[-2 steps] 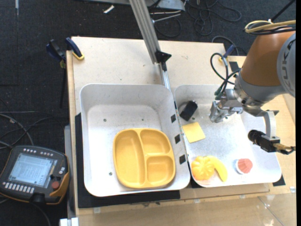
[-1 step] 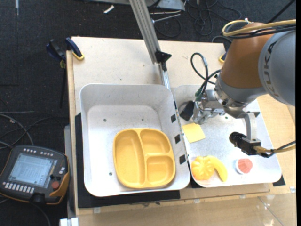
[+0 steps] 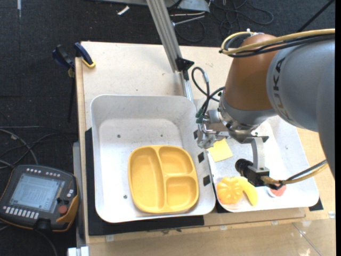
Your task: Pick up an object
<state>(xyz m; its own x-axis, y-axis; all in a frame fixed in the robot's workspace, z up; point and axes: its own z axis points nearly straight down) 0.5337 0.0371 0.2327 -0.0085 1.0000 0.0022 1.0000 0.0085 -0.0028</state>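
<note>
- Gripper: low over left edge of right bin; opening can't be judged, no obj seen held.
- Nearest target: yellow square, flat in same bin, just beside gripper, toward view's bottom-right.

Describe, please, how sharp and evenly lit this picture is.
Camera view: light is soft and even, with no harsh shadows around the yellow three-compartment plastic plate in its shallow white bin, both sharp; camera view: the large grey arm near the lens looks slightly soft, its orange band faintly glossy.
</note>
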